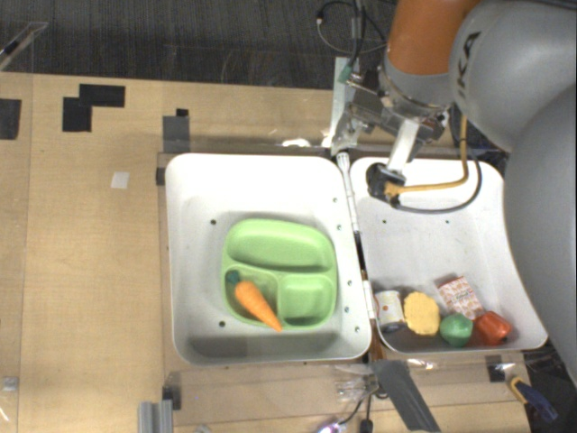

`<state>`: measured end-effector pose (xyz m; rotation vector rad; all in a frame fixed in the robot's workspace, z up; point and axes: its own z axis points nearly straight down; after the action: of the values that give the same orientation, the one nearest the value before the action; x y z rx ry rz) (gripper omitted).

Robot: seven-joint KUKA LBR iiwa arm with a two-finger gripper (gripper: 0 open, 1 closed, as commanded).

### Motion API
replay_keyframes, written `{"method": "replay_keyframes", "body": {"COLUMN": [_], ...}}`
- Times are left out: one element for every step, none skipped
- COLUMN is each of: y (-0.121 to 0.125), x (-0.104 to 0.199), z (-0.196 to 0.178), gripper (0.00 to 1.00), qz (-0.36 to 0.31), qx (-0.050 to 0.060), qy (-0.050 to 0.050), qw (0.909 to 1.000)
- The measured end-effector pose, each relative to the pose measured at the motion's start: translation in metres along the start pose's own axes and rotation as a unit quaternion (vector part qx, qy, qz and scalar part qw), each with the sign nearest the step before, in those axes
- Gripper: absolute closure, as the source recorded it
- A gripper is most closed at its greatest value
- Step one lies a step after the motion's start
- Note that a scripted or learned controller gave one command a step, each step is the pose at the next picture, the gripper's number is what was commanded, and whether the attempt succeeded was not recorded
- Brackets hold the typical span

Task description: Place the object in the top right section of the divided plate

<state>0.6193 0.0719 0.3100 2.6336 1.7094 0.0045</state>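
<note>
Gripper (346,139): hung above left bin's (191,242) back corner; open/shut, can't tell.
Carrot (257,305): lay in plate's (275,242) lower-left section, not top right; task prob. unfinished.

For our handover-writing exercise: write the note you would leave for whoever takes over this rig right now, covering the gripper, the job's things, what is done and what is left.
Gripper: at the far rims, where the two bins meet; nothing seen held.
Things: the green divided plate sits in the left bin. A carrot lies in its near-left section. Along the near edge of the right bin are a small can, a yellow piece, a green piece, a red piece and a packet.
Done: nothing placed in the plate's far section yet.
Left: pick the object and set it in the top right section.
</note>
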Motion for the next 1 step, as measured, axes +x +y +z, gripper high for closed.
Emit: {"method": "replay_keyframes", "body": {"y": [-0.0002], "x": [0.0002], "z": [0.0001], "gripper": [0.0], "qz": [0.0], "qx": [0.0], "qy": [0.0], "qw": [1.0]}}
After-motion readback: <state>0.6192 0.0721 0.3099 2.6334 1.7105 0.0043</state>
